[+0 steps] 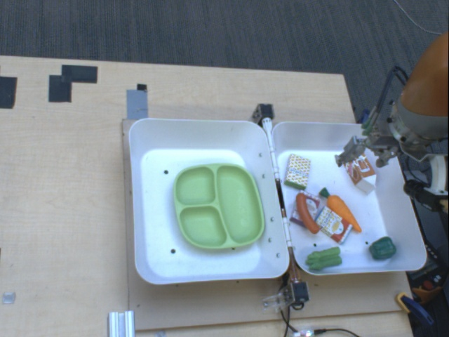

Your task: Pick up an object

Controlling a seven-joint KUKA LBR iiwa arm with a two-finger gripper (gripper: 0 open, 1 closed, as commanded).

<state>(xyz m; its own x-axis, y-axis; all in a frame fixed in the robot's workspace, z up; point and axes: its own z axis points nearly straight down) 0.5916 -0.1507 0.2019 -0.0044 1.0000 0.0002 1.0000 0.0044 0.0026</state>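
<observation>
My gripper [365,156] hangs over the back right of the right bin [414,258], and its two fingers [348,154] stand spread apart, open. A small orange and white carton [363,173] lies just in front of the fingertips, on the bin floor as far as I can tell. Further left in the same bin lie a patterned white box [298,170], a red sausage [304,213], an orange carrot [344,213] and a white packet [330,222]. A green pickle [323,258] and a dark green pepper [382,248] rest near the front wall.
The left bin [140,188] holds a light green divided plate [219,206]. A raised divider [277,188] runs between the two bins. Dark cables [428,199] hang beside the right bin's outer wall. Black and grey markers sit on the bench at the back left.
</observation>
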